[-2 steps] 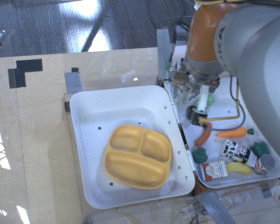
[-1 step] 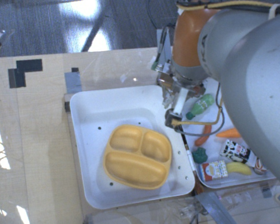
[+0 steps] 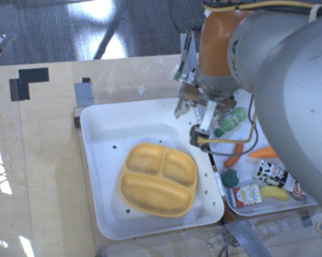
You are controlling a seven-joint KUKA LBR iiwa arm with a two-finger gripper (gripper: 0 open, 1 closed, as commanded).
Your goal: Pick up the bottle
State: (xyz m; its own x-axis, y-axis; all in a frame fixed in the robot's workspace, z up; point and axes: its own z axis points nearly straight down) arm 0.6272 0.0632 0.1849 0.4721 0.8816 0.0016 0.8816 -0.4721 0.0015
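Observation:
The bottle (image 3: 230, 120) is green with a pale cap and lies on its side at the far left of the right bin (image 3: 236, 210). My gripper (image 3: 184, 100) hangs under the orange wrist band, over the far right corner of the left bin (image 3: 97, 179). It is to the left of the bottle and a little apart from it. Nothing shows in its grasp. The arm's grey bulk hides much of the right bin.
A yellow three-part tray (image 3: 158, 179) lies in the middle of the left bin. The right bin also holds two orange carrots (image 3: 262, 154), a green broccoli piece (image 3: 230, 177), a black-and-white carton (image 3: 269, 172), a yellow banana (image 3: 273, 194) and a small red-and-white box (image 3: 246, 195).

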